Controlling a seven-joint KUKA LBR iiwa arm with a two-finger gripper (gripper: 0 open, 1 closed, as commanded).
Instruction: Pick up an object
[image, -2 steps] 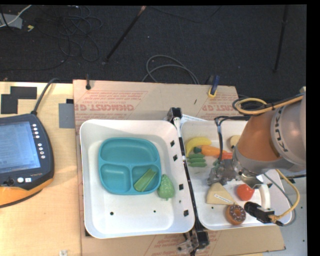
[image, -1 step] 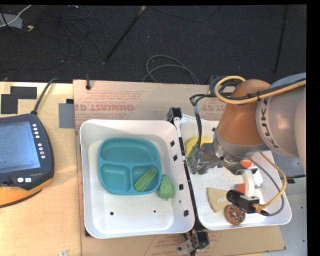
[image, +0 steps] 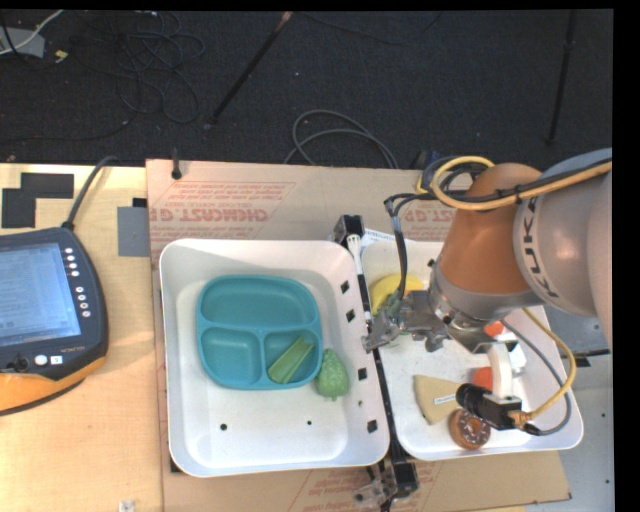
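My gripper (image: 386, 328) hangs low over the left side of the right bin (image: 560, 440), close to the wall between the two bins. Just above it a yellow object (image: 385, 291) peeks out from under the arm. A beige wedge (image: 436, 397) lies in the same bin, with a brown round piece (image: 468, 431) at its lower right and an orange-red item (image: 484, 378) beside the wrist. The left bin (image: 250, 440) holds a teal divided plate (image: 245, 320) with a green strip (image: 291, 359) in one compartment. A green leafy lump (image: 332, 377) sits beside the plate.
The arm's orange band and grey body (image: 500, 240) cover the upper half of the right bin. A tablet-like pendant (image: 45, 300) lies at the left on the bench. Cables trail behind the bins on the dark floor.
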